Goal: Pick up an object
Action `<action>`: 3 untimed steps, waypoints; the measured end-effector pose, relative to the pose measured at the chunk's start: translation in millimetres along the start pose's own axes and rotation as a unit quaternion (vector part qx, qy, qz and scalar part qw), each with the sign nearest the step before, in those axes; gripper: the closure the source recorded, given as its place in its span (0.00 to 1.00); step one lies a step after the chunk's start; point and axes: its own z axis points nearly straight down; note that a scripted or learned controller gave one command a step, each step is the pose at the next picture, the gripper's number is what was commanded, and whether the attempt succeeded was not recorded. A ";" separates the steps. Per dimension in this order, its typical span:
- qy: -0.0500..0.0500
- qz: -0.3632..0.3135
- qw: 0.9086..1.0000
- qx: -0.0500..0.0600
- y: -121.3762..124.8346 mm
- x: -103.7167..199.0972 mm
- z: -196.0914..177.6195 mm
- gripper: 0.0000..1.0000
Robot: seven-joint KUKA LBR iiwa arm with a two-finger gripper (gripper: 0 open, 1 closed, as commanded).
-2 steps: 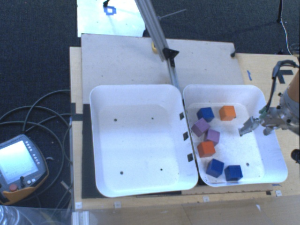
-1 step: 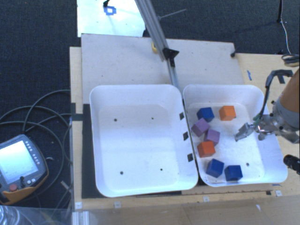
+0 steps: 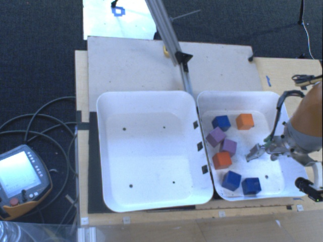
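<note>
- The gripper (image 3: 254,153) hovers in the right bin (image 3: 272,99), holding nothing; whether its fingers are spread, I cannot tell.
- Nearest, to its left, lie an orange-red cube (image 3: 222,160) and a purple cube (image 3: 229,146).
- Two blue cubes (image 3: 231,180) lie below it.
- Best to pick one cube with free sides, centre over it, then descend straight.

No text, label, brand or number is legible on anything here.
</note>
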 end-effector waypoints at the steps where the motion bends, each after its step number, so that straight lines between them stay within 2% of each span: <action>1: -0.001 -0.002 1.000 -0.004 2.4 -0.5 -14.2 1.00; 2: -0.002 -0.002 1.000 -0.006 4.8 1.3 -78.7 1.00; 3: -0.002 -0.002 1.000 -0.006 6.6 0.8 -119.2 1.00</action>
